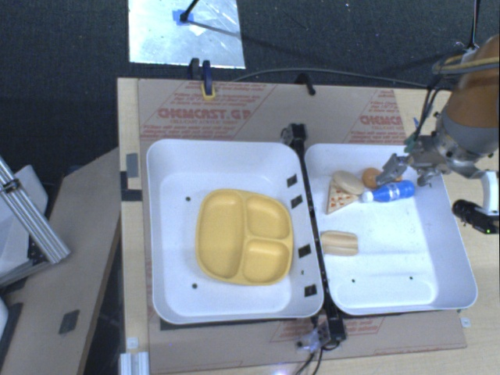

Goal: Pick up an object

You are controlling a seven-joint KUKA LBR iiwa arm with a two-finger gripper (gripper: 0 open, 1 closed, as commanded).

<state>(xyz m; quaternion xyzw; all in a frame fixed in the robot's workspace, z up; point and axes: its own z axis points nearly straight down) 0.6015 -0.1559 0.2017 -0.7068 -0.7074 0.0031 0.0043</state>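
Note:
In the right bin point(406, 287) a blue bottle point(393, 192) with a white cap lies on its side near the back. My gripper point(408, 173) hangs just over the bottle's blue end, open, with one finger on each side of it and nothing lifted. Left of the bottle lie a pizza slice point(337, 201), a pale bread roll point(349, 182) and a small orange piece point(371, 177). A tan bun point(339, 243) rests further forward, near the bin's left wall.
The left bin point(176, 287) holds a yellow divided plate point(244, 236). A black hinge strip point(308, 225) runs between the two bins. The front half of the right bin is bare white floor.

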